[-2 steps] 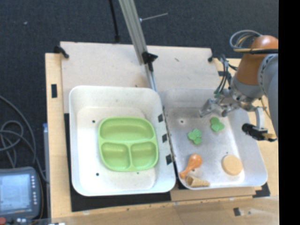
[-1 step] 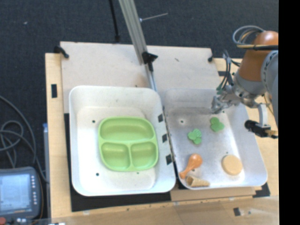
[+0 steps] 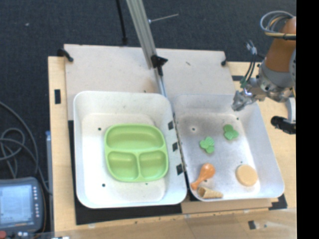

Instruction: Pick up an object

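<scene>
The right bin point(image 3: 259, 133) holds two small green pieces: one point(image 3: 230, 132) near the middle right, another point(image 3: 207, 144) left of it. An orange spoon-like toy point(image 3: 204, 175) and a tan cone point(image 3: 211, 193) lie at the bin's front edge. A round tan disc point(image 3: 246, 175) rests at the front right. My gripper point(image 3: 239, 102) hangs over the bin's far right corner, above and behind the green pieces, with nothing visible in it.
The left bin point(image 3: 84, 108) carries a green divided plate point(image 3: 135, 152). A metal pole point(image 3: 142, 26) rises slanted from between the bins at the back. A screen device point(image 3: 19, 205) sits off the bench at lower left.
</scene>
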Tool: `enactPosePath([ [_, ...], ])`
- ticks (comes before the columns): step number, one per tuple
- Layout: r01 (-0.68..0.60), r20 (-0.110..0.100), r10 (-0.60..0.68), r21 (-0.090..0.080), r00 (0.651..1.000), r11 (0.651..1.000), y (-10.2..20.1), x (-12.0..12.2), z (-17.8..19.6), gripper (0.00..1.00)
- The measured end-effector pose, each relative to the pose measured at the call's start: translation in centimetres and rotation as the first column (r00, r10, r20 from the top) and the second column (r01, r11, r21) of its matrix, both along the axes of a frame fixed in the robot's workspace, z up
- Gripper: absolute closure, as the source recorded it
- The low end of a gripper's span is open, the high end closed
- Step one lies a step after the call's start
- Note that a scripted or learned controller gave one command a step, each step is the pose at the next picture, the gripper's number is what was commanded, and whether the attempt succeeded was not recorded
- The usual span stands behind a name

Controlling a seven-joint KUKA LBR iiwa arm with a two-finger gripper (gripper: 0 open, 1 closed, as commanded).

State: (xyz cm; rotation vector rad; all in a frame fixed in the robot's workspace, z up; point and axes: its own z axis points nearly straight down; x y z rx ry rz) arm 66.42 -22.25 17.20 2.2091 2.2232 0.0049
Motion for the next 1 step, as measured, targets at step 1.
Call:
enactPosePath([
  [1,-0.002,0.000,0.002,0.000,1.000,1.000,-0.15,0.22,4.48,1.00],
])
